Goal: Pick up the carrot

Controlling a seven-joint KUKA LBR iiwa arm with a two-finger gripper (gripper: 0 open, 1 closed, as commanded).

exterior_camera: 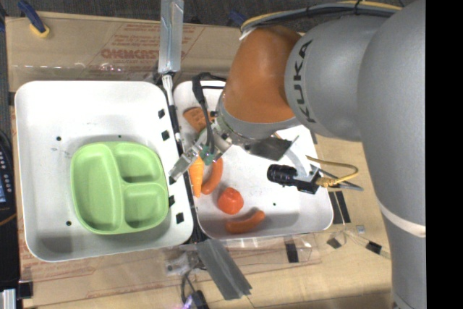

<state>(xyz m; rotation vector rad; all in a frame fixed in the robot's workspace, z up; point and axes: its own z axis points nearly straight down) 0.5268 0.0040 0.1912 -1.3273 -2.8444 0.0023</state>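
The carrot (196, 176), a short orange tapered piece, lies in the right bin (318, 217) close against its left wall. My gripper (195, 157) reaches down right above the carrot's upper end, at the divide between the two bins. The grey arm and its orange band (264, 76) cover the upper half of the right bin, and the wrist hides the contact between gripper and carrot.
Beside the carrot lie a reddish-orange oblong piece (213, 176), a round orange-red fruit (230, 200) and a curved orange piece (244, 221). Another orange item (194, 116) sits at the bin's top left. A green divided plate (119, 187) rests in the left bin (43, 112).
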